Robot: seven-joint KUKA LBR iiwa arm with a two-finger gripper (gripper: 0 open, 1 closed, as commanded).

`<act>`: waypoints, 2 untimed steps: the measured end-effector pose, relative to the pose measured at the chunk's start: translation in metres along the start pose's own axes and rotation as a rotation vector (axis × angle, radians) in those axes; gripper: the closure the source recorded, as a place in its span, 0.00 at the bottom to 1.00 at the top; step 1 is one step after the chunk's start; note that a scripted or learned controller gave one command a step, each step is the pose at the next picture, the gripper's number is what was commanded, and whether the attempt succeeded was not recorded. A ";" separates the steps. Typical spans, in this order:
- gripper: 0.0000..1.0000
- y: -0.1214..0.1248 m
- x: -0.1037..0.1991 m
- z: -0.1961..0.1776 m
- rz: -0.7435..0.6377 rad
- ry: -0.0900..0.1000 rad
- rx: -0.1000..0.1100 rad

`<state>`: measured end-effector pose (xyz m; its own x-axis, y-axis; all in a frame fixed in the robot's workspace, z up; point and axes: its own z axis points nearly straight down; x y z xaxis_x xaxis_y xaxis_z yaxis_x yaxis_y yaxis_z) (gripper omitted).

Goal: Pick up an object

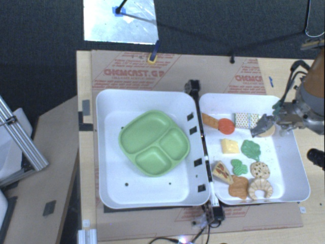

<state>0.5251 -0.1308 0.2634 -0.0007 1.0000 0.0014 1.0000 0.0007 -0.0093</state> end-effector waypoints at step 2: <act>0.00 0.001 0.004 0.057 -0.001 0.000 -0.005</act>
<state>0.5253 -0.1268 0.2063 -0.0017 1.0000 0.0011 1.0000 0.0017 -0.0042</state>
